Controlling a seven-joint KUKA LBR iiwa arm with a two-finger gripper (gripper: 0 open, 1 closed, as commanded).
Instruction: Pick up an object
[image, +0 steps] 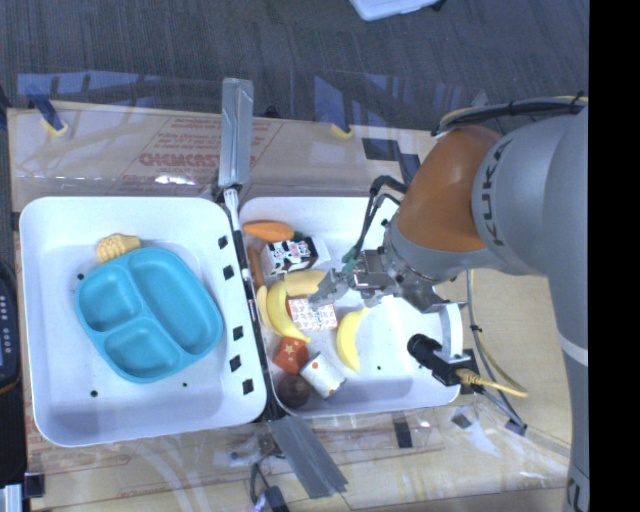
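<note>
1. Camera view, left bin: holds a blue divided plate; a yellow corn cob lies at the plate's upper-left edge.
2. Right bin: crowded along its left side with an orange carrot, a black-and-white box, two bananas, a red-patterned packet and a small white cup.
3. Gripper: above the packet and the box; whether it is released or clenched cannot be judged.
</note>
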